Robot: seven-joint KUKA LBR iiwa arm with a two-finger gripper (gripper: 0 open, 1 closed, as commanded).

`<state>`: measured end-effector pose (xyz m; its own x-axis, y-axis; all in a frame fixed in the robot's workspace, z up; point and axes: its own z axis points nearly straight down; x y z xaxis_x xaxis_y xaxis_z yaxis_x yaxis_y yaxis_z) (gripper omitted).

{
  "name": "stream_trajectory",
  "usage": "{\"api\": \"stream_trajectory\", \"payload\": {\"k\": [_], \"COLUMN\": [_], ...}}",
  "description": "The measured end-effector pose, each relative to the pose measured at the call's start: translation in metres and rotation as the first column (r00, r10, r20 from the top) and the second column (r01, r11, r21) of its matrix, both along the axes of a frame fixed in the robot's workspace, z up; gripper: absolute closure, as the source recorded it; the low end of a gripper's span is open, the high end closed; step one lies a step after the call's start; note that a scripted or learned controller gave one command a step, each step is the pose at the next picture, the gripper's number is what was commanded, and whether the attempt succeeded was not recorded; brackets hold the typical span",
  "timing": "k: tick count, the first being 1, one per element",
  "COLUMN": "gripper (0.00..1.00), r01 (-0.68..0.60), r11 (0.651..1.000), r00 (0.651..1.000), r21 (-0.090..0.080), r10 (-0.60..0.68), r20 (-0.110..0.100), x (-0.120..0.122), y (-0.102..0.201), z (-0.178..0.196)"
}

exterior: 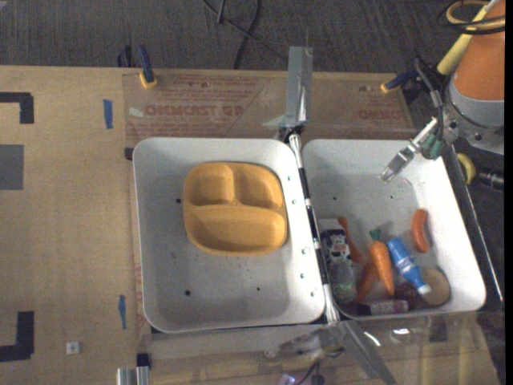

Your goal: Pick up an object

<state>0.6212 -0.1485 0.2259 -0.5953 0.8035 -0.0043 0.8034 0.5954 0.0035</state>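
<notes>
The gripper (407,155) hangs over the right bin (361,175) at about one o'clock of that bin's floor, its slim fingers (396,167) slanting down toward seven o'clock; whether they are spread or pressed together cannot be told, and nothing shows between them. The arm (481,79), grey with its orange band, comes in from two o'clock. The bare white floor lies under the fingertips, well apart from the things to pick, which crowd the bin's near end at five to six o'clock: a carrot (381,265) upright with its green top at twelve, a blue bottle (405,265) just beside it at three o'clock, a small orange piece (420,229) at one o'clock of the bottle, a second thin orange stick (348,237) at ten o'clock of the carrot, a dark box (335,245) against the bin's left wall, and a tan round lump (437,283) at the four o'clock corner. The left bin (160,279) holds a yellow tray (235,207) with three wells, lying above the bin's middle.
</notes>
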Motion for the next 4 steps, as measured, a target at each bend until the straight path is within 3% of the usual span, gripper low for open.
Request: {"api": "stream_trajectory", "payload": {"k": [1, 2, 3, 4], "gripper": [0.0, 0.0, 0.0, 0.0], "r01": [-0.23, -0.421, -0.126, -0.149], "r11": [0.973, 0.907, 0.992, 0.989], "r00": [0.973, 0.907, 0.992, 0.989], "r21": [0.0, 0.0, -0.003, 0.0], "r10": [0.23, 0.421, 0.126, 0.149], "r20": [-0.002, -0.001, 0.003, 0.0], "x": [-0.006, -0.058, 0.005, -0.047], "y": [-0.008, -0.015, -0.06, -0.028], "z": [-0.003, -0.133, -0.037, -0.139]}}
